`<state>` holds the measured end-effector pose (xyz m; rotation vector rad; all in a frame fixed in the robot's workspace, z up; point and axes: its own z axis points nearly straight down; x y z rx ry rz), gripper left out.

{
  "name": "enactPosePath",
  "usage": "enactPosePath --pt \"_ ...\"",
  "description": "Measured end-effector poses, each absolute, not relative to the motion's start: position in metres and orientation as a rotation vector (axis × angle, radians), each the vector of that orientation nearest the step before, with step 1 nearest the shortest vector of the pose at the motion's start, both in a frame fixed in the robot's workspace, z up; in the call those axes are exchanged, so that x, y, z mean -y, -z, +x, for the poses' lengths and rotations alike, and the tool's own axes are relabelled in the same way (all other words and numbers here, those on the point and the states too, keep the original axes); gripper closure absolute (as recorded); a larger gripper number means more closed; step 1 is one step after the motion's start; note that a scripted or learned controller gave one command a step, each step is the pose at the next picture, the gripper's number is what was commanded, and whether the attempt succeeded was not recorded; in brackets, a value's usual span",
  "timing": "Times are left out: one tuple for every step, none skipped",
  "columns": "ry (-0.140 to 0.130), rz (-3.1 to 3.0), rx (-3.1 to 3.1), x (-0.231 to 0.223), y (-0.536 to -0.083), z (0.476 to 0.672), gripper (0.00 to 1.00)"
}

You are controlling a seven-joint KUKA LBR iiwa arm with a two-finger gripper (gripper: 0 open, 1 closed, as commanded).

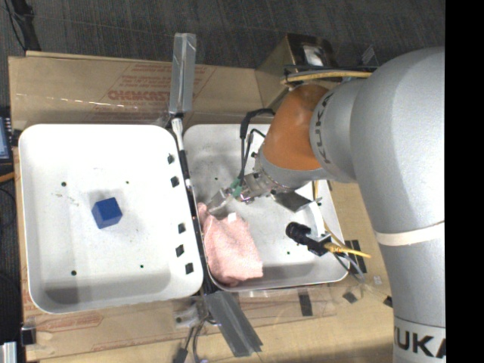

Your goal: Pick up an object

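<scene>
Camera view: gripper [221, 205], grip state unclear, just above pink cloth [231, 249] beside right bin [198, 144] left wall.

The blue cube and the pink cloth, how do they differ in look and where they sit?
The blue cube is small, rigid and sharp-edged; the pink cloth is larger, soft and crumpled. The blue cube sits alone in the left bin; the pink cloth lies in the right bin against the divider side, just below the gripper. Each rests on a bin floor.
</scene>
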<state>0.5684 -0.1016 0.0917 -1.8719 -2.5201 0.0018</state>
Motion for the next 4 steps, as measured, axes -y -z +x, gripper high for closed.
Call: enactPosePath --pt "-0.002 -1.852 2.535 0.109 -0.091 0.506 0.00" --pt "-0.002 -1.844 2.541 0.108 -0.101 0.507 1.00" --pt "-0.002 -1.845 2.541 0.109 -0.101 0.507 0.00" --pt "-0.002 -1.838 2.547 0.108 -0.111 0.508 1.00"
